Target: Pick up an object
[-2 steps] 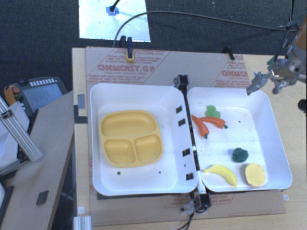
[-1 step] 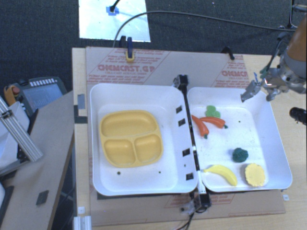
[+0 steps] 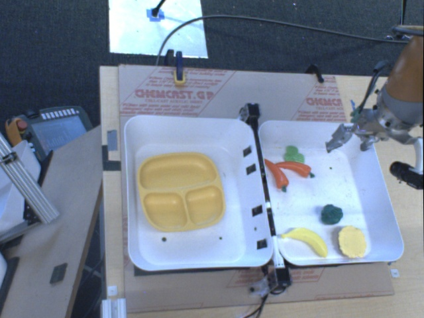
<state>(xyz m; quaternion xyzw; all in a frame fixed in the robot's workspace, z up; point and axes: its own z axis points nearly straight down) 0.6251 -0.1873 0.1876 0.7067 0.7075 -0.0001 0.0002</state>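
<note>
Robotics lab: teach pendant (image 3: 58, 132), cabled bench (image 3: 218, 85), white bins (image 3: 199, 130).

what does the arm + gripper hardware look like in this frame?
The arm has an orange-tan band above a grey wrist section. Below it sits a metallic grey gripper with slim pale fingers. A thin dark cable runs along the wrist on the camera view's left side. No legible markings.
</note>
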